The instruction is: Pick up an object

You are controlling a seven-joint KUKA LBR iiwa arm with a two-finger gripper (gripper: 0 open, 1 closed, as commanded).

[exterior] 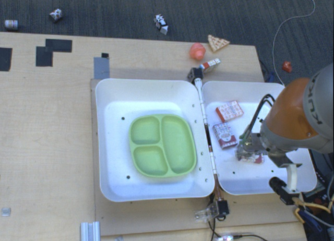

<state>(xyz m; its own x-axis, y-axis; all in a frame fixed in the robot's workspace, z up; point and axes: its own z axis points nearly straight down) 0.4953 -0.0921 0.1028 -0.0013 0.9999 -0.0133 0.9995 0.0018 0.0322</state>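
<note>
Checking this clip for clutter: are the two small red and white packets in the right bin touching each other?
Apart. The camera view shows a strip of white bin floor between the upper packet and the lower packet in the right bin.

Two red-and-white packets (pixel 229 111) (pixel 224 134) in right bin (pixel 235 180)

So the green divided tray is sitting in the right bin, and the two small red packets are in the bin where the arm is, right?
Not quite. The camera view shows the green divided tray in the left bin, not the right one. The two small red packets do lie in the right bin, where the arm is.
</note>
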